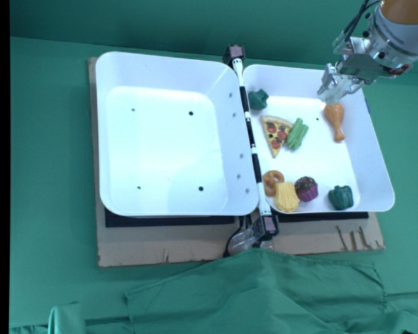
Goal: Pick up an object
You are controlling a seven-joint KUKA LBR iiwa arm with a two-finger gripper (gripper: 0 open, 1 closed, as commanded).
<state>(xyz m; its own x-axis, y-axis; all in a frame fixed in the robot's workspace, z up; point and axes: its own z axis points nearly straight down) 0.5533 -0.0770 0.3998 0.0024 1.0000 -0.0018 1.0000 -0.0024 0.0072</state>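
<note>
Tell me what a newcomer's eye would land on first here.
First the arm's orange band at the top right, with the gripper just above a toy drumstick in the right bin. Next the bright pizza slice near that bin's middle, then the bare left bin.

Orange drumstick (335,120) hangs upright, its top touching the fingers (332,89).

Green bench (49,152), cardboard sheet (153,245), cloth (265,298)
</note>
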